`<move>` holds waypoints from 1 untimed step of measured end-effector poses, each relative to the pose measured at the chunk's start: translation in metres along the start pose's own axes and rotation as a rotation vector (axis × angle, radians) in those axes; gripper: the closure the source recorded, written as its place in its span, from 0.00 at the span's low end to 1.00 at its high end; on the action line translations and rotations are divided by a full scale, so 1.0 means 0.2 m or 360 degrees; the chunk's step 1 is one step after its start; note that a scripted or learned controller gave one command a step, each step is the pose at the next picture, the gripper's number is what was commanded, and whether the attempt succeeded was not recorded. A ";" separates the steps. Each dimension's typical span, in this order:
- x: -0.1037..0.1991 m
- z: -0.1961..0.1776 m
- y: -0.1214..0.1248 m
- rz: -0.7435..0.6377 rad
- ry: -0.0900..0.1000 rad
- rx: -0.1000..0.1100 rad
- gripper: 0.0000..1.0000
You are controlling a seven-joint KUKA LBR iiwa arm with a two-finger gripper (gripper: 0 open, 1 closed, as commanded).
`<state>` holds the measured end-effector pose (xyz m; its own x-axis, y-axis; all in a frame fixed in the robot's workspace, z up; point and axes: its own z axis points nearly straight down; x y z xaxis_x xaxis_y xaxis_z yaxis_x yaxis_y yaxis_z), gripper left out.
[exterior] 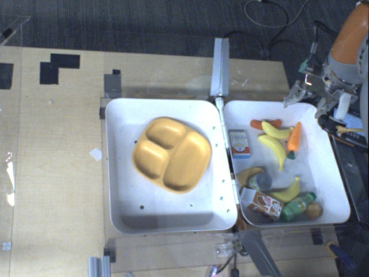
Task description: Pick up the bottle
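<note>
1. The bottle (297,207), green, lies on its side in the right bin (337,172), near the front corner, touching a banana (286,191) and a carton (265,204).
2. The tool (326,97) hangs above that bin's far right rim, well apart from the bottle; whether it is open or closed I cannot tell.
3. Nothing is grasped; approach, grip and lift all remain.

Both bins (115,172) were white. Left bin had a yellow-tan bread-shaped thing (172,153). Right bin: green bottle (297,206) with darker cap, two yellow bananas (275,140), orange carrot (294,137) with green tip, small box (239,143) in white, red and blue, red-brown patterned packet (266,205). Table (52,172) was pale wood with black marks (57,67). Arm (349,45) orange over grey
</note>
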<state>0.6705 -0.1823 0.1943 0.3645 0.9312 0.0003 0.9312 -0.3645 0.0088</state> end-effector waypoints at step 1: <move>-0.02 0.50 0.00 -0.0037 -0.0001 0.0007 0.00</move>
<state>0.6704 -0.1860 0.0949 0.3430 0.9393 -0.0004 0.9393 -0.3430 0.0043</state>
